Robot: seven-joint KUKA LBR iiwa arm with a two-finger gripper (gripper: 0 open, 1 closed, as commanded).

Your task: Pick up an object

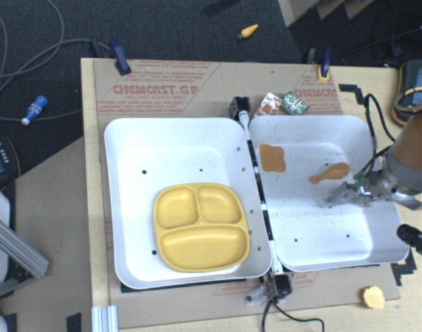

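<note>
On the dark floor at the far left lies a small blue and white bottle [36,108] among loose grey cables. The worktop [93,185] is a pale board with red printing along its back edge, held there by a blue clamp [118,57] on the left and another [325,62] on the right. The left bin [128,151] holds a yellow divided plate [200,226], lying flat toward the front of the bin, with two small sections at the back and one long one in front. Behind the seam between the bins sit a small crumpled packet [270,104] and a green patterned one [294,103], touching each other on the worktop. In the right bin [301,247], a flat brown square [272,158] lies near its left wall, and a tan spoon-shaped piece [329,173] lies to its right, tilted. Just beside that piece, toward the bin's right wall, the pincer [335,198] hangs low over the white floor with its fingers spread and nothing between them. A yellow lump [373,297] rests on the worktop beyond the bin's front right corner.
</note>
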